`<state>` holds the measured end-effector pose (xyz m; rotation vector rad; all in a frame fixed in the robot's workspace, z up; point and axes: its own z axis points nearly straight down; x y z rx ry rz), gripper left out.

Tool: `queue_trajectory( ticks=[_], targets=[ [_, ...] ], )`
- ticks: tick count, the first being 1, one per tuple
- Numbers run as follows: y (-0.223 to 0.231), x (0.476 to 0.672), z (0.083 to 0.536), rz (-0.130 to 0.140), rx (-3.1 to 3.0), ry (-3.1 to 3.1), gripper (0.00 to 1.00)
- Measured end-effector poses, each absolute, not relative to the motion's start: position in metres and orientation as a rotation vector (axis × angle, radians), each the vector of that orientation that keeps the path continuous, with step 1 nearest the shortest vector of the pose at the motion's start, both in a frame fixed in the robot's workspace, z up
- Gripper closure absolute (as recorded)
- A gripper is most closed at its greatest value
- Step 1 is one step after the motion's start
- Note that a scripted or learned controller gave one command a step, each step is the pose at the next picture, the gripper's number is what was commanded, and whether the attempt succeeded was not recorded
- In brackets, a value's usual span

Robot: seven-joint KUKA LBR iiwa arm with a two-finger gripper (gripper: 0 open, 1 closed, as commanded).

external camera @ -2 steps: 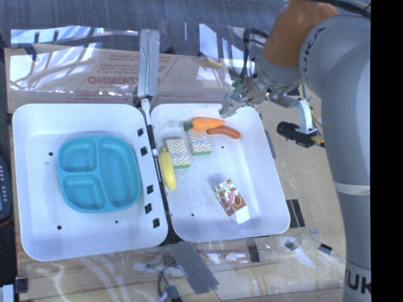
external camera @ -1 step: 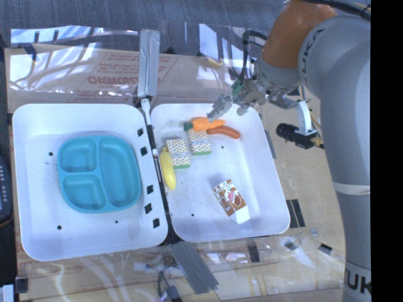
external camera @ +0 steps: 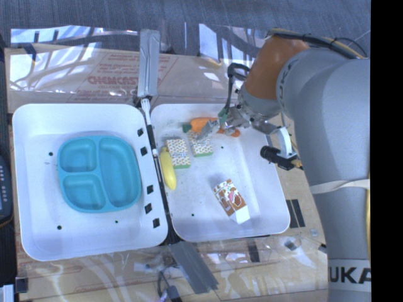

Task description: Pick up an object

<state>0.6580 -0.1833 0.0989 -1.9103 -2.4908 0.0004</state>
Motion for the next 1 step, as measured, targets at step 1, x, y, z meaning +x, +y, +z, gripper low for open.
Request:
queue_trajectory(
  ticks=[1],
  targets=[
    [-0.1642,0.6586,0.0981,-0.001,-2.088,-2.353,0.00]
  ],
)
